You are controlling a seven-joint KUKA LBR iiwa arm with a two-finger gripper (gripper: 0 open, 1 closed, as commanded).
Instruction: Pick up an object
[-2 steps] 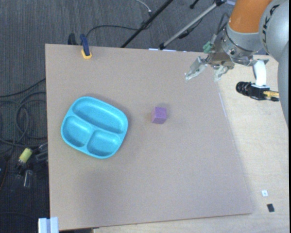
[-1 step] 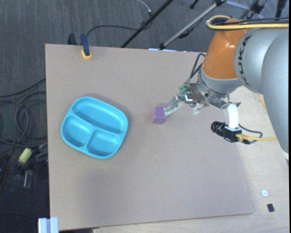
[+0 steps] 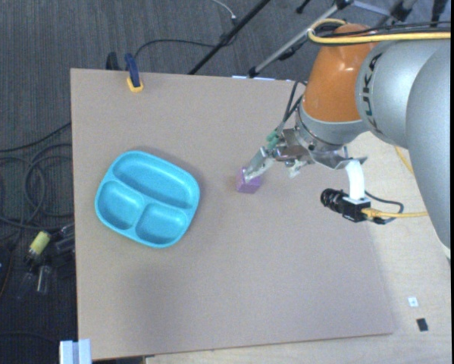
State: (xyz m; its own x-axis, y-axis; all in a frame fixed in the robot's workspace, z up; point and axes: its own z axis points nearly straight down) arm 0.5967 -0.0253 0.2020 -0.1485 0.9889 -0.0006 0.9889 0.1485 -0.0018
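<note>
A small purple block (image 3: pixel 248 182) lies on the tan board (image 3: pixel 211 279), right of centre. My gripper (image 3: pixel 274 171) hangs just to its upper right, under the orange wrist band (image 3: pixel 336 74). It stands open, and its left finger (image 3: pixel 257 164) reaches down to the block's top edge. The block sits at that fingertip, outside the gap between the fingers. Nothing is between them.
A light blue divided plate (image 3: pixel 105 203) rests on the left part of the board. A blue and yellow clamp (image 3: pixel 133 74) grips the far edge. A black sensor with a yellow cable (image 3: pixel 348 203) hangs off the arm on the right.
</note>
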